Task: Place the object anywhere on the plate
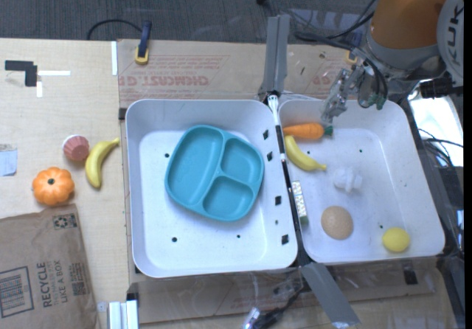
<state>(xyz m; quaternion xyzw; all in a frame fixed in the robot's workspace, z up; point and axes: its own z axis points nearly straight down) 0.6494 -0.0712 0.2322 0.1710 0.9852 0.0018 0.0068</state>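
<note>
Two shallow white bins side by side on my feed. Left white bin (140, 195) holds the teal three-compartment plastic plate (214, 171), lying flat and slightly rotated, nothing on it.

Right white bin (413, 172) holds five things: an orange carrot with a green stub (304, 130) near the top-left corner, a yellow banana (301, 155) just below it along the left wall, a small white crumpled-looking object (346, 178) mid-bin (shape hard to make out against the white floor), a tan egg-shaped ball (337, 222) lower down, and a small yellow lemon-like ball (396, 240) near the bottom-right corner.

Grey arm with the orange band (413, 3) comes in from the top right, partly cut off by the frame edge. Two-finger gripper (335, 110) sits over the top rim of the right bin, tip just beside the carrot's green end. I can't tell if it touches the carrot. Finger spacing is unreadable from this angle: metal and cabling blur together, so I can't tell how the tool stands.

Off to the left on the wooden benchtop (59, 99): a second yellow banana (98, 161), a small orange pumpkin (53, 186), a pinkish cupcake-like item (75, 148), and a brown paper bag printed RECYCLE (40, 268), cut off at the bottom edge.
</note>
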